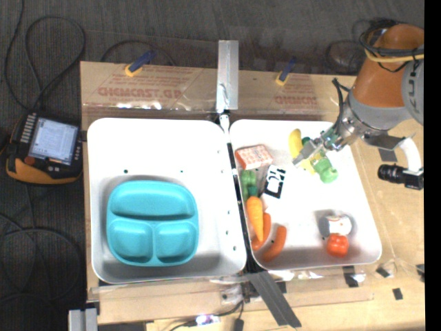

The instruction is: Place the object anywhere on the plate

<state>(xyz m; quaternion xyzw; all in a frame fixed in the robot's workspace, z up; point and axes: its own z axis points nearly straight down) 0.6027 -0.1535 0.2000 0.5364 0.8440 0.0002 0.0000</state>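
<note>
Task barely begun: plate point(152, 223) in left bin point(103, 138) has nothing on it. Gripper point(318, 150) low in right bin point(365, 205), beside banana point(295, 142) & green toy point(326, 172); grip state can't tell. Pick, carry, drop all left.

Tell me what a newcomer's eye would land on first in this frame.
First comes the turquoise plastic plate with three compartments, lying alone in the left white bin. Next is the grey arm with its orange band, whose gripper hangs over the right white bin near a yellow banana and a yellow-green toy. An orange carrot lies along that bin's left wall.
</note>
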